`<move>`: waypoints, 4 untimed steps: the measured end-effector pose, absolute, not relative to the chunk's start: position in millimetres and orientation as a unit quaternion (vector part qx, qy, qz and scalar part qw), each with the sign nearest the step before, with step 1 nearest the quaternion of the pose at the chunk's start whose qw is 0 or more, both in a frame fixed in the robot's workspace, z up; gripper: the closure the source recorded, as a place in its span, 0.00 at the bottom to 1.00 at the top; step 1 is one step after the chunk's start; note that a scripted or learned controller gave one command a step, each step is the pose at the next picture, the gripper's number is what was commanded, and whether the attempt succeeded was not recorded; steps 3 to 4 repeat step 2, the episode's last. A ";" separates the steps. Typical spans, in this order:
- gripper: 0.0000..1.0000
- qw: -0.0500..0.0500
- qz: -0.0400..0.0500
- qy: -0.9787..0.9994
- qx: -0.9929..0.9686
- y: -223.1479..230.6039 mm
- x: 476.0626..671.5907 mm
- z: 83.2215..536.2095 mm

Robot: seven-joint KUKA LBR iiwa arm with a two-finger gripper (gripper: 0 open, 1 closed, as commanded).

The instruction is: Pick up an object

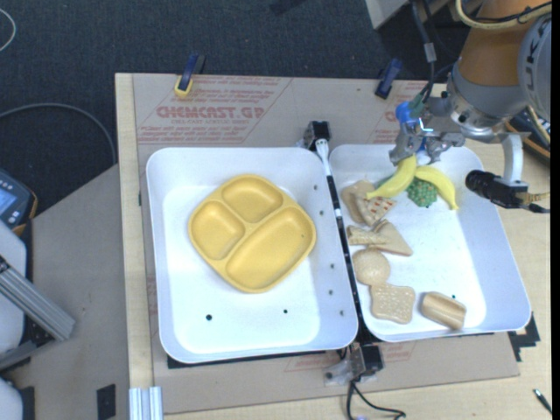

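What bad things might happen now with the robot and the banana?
1. The pincer sits at the top end of the banana, not its middle. If it lifts there, the banana may tilt and slip off.
2. The banana lies against the green broccoli and near the bread pieces, so a lift might drag or knock those.
3. The pincer is close to the back wall of the right bin and could bump it.

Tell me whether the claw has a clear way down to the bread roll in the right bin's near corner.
Probably yes. The bread roll lies uncovered with bare bin floor behind it, and the claw hangs over the banana at the far end.
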State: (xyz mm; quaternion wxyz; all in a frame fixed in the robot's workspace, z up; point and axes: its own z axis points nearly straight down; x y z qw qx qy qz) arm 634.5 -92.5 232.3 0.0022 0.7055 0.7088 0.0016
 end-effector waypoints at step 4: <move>1.00 -0.002 -0.001 0.707 0.707 -83.0 628.1 214.6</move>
